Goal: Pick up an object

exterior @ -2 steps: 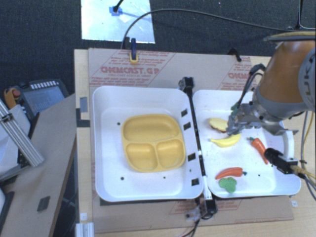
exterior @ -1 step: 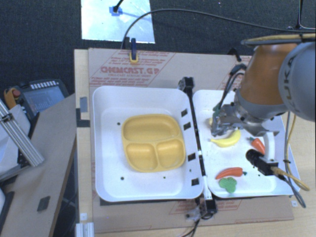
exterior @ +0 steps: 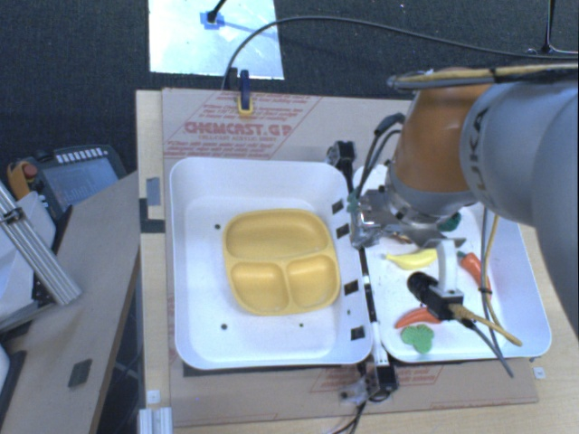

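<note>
Claw sits low at the left edge of the right bin, tucked under the wrist. From where I stand I cannot tell whether it is open or closed, and nothing shows in its grip.

Going left to right: the left bin carries a yellow tray with three compartments, lying flat near its middle and closer to the right edge. The small things are all in the right bin. A banana lies just right of the claw, about midway along the bin. Toward the near edge an orange piece lies with a green piece just beside it. A carrot lies further right, partly hidden by the robot's own fittings.

The step in hand looks like the approach — nothing is lifted yet. I'd pick the banana, as it is the nearest thing. To do it well, the claw should move off the bin's left wall and come over the banana's middle. It should close across the narrow width, not along the length. It should also drop straight down, since a slanted descent could roll the curved fruit aside or catch the wall. The pair by the near edge is a worse choice — one could get nudged with the other.

The arm comes in from the right, high over the far right corner of the bin. Its orange band is above the wrist, and the wrist is bent steeply downward toward the bin's left edge.
</note>
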`<state>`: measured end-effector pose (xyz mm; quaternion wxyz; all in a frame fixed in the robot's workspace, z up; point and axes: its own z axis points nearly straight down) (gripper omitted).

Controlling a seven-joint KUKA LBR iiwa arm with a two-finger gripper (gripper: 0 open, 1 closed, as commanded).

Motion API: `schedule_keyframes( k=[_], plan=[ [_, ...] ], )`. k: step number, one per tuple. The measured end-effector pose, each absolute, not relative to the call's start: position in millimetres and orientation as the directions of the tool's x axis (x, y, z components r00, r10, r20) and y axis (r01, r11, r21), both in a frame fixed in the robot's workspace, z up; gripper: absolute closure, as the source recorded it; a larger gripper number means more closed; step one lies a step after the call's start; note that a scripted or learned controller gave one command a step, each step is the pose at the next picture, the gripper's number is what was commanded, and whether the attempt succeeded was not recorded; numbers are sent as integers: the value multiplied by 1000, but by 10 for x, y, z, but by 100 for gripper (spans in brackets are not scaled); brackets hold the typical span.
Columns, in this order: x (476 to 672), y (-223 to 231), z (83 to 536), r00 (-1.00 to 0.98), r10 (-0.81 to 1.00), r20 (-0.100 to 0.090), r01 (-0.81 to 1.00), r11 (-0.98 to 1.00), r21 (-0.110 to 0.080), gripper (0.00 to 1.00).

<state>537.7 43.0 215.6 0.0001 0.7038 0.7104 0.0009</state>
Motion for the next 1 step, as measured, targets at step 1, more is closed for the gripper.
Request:
schedule_keyframes(
  k=[1],
  plan=[
    [5453,1005,2113,-6,1000,1,1000,6,2,100]
  ],
)
